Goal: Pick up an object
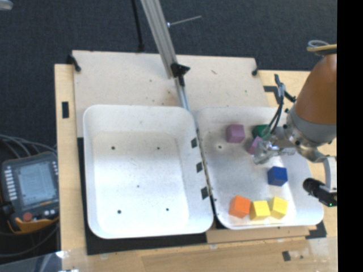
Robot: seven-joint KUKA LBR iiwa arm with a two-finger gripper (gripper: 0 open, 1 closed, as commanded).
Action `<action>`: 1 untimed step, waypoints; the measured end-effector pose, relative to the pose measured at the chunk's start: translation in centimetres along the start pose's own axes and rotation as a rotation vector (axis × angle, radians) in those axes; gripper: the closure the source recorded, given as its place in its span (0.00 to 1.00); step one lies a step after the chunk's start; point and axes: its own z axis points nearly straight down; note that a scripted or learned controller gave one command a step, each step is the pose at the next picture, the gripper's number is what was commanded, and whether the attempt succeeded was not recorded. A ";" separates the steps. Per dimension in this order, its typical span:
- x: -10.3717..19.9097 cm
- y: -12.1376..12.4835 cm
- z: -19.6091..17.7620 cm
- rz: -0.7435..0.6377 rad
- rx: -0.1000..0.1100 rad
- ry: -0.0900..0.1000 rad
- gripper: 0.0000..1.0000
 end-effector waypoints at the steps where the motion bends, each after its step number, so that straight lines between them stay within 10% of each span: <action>1: 6.3 0.4 -0.4 -0.002 0.002 0.002 1.00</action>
